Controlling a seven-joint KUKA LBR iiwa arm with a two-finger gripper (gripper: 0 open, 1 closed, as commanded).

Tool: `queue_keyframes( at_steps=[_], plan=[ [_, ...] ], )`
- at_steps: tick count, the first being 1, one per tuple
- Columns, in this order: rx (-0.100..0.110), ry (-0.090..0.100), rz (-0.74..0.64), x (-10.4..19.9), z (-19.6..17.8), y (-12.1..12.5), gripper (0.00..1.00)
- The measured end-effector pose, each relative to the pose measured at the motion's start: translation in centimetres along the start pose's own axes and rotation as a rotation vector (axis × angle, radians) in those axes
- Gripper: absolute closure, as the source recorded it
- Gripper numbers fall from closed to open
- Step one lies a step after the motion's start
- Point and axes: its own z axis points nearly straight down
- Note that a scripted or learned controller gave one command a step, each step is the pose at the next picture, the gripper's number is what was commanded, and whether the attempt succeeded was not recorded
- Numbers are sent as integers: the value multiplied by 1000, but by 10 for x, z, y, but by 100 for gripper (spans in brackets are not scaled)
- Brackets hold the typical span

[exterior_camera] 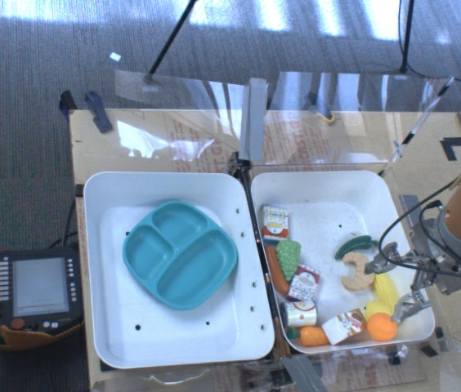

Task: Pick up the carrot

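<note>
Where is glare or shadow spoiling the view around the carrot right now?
Camera view: glare streaks the clear screen behind the bins, and the right bin floor is washed bright white. The carrot by the divider stays evenly lit and readable. The pincer at the right edge looks slightly soft.

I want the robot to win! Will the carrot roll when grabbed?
The carrot looks like a plastic toy, so probably stiff and light. Its rounded shape might slip or roll, though the bin wall and carton beside it could block it.
</note>
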Motion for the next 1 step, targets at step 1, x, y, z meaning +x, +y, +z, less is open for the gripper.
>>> queue_keyframes(
  at_steps=[1],
  plan=[
    [-5, 5, -17, -56, 53, 15, 0]
  ],
)
